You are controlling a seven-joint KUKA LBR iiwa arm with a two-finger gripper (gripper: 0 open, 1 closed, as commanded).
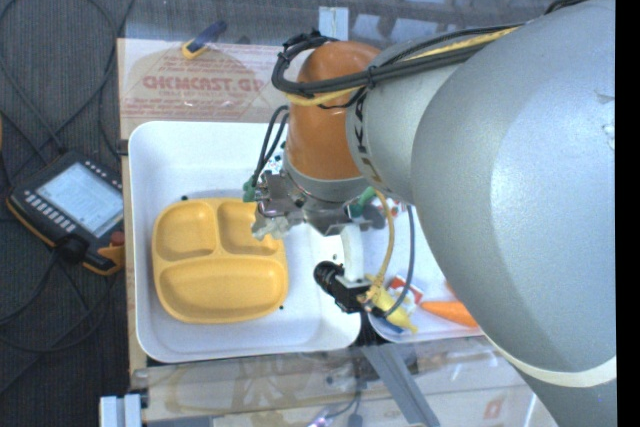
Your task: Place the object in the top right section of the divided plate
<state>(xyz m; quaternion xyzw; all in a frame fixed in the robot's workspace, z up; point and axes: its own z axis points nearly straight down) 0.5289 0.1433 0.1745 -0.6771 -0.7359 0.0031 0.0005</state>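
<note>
Jaws: down low at the right rim of the yellow divided plate [215, 280], over its top right section; whether wide, narrow or clamped on something, cannot tell, since wrist hardware and cables hide the tips. Right at the jaws, a small pale shape [266, 227], blurred, just above or touching that top right section; cannot tell whether gripped or lying loose, nor whether truly the object to be placed. Left of and below the jaws, the rest of the plate, with a large bottom section and a top left section, lying in the left white bin [140, 215] on the desk. Directly above the jaws, the orange band [325, 115], and beyond it, to the right, the bulky grey arm [500, 195] covering most of the right bin [428, 260]. Below and right of the jaws, a black fitting [335, 283] on a cable, then a small yellow piece [393, 315] and, further right, an orange carrot-like piece [455, 313] in the right bin. Far left of the jaws, off the desk, a handheld control pendant [70, 205] on the dark floor. Up and left of the jaws, beyond the left bin, a pinkish sheet with red lettering [190, 90].
</note>
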